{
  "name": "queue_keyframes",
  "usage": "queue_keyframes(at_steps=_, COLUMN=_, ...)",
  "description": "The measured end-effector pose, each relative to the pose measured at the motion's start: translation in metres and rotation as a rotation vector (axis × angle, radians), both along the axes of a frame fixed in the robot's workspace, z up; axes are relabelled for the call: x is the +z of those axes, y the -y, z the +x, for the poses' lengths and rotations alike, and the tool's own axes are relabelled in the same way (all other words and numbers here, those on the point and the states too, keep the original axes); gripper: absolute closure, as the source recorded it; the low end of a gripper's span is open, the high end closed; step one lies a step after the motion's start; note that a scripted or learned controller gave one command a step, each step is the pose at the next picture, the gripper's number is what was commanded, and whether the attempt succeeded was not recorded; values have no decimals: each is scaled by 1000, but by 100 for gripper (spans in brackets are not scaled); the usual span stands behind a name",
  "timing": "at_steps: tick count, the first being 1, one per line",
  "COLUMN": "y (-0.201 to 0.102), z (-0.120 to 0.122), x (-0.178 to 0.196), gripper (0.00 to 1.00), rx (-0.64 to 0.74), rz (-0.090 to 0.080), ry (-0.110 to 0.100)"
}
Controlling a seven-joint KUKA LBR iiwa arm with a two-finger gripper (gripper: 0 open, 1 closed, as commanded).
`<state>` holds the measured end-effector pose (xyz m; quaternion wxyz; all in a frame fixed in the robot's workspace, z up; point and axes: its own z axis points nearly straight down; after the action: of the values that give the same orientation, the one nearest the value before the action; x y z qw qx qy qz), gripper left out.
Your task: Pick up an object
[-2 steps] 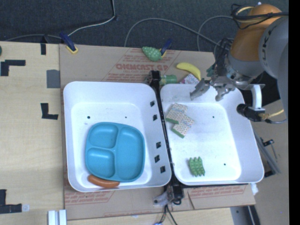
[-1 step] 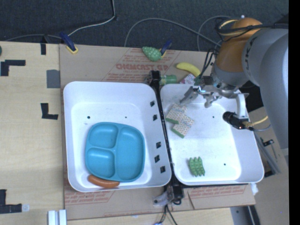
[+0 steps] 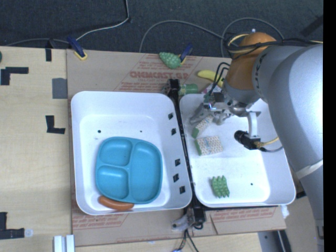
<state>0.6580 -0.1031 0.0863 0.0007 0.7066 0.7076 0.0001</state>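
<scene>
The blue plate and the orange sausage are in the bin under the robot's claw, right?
Not quite. The camera view shows the blue plate and orange sausage in the left bin. The claw hangs over the right bin.

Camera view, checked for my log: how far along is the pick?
Done: the arm has reached the right bin, its tool low near the speckled sponge. In hand: nothing seen held. Left: grasp and lift; the sponge and green block lie on the bin floor.
</scene>
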Motion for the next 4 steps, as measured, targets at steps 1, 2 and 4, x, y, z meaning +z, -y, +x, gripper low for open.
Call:
queue_keyframes(at_steps=1, y=-7, z=-12, x=0, gripper=0, rx=-1, rz=-2, ry=1)
queue_keyframes(at_steps=2, y=-7, z=-7, x=-1, gripper=0, rx=0, rz=0, ry=-1)
queue_keyframes(at_steps=4, y=-9, z=11, x=-1, gripper=0, rx=0, rz=0, ry=0)
